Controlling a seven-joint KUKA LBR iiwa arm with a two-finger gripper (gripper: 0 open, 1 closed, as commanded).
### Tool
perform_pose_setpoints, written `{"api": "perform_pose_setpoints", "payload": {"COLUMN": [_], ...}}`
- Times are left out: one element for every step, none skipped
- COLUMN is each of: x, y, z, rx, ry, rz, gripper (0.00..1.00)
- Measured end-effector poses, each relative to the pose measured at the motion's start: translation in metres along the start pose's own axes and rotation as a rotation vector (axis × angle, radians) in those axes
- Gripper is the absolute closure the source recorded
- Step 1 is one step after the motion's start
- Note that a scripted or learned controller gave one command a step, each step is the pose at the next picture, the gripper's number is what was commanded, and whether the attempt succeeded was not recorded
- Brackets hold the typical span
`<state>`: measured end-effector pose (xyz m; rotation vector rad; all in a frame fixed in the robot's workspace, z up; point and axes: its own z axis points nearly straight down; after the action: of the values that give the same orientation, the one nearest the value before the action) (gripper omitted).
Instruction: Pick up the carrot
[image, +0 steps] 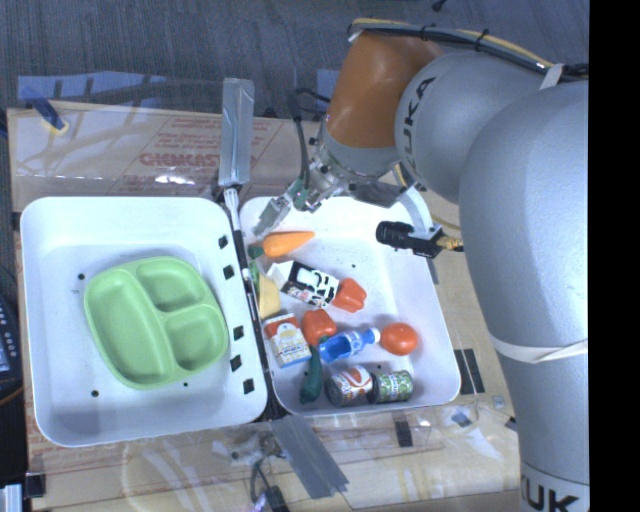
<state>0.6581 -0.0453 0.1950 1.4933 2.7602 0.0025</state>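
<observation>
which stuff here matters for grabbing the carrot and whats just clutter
Matters: carrot; gripper just above it; right bin holding it.

Clutter: green divided plate in the left bin, blue bottle, two cans, tomato, small carton.

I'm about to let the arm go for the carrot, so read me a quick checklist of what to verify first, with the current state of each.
1. Carrot visible in the right bin, near its back left corner: ok.
2. Gripper above the carrot's left end: ok.
3. Finger opening: cannot tell.
4. Carrot already held: not ok, it lies on the bin floor.
5. Space around the carrot: ok, the black-and-white bottle lies just in front but apart.
6. Bin wall close to the carrot's left tip: not ok, tight for a finger.
</observation>
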Motion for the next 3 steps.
{"api": "perform_pose_setpoints", "payload": {"x": [-0.050,-0.051,-0.051], "y": [-0.035,-0.034,-0.034], "z": [0.084,0.073,0.073], "rx": [0.004,0.003,0.003], "ry": [0.003,0.000,0.000], "rz": [-0.249,-0.253,-0.253], "gripper": [0.00,1.00,0.00]}}
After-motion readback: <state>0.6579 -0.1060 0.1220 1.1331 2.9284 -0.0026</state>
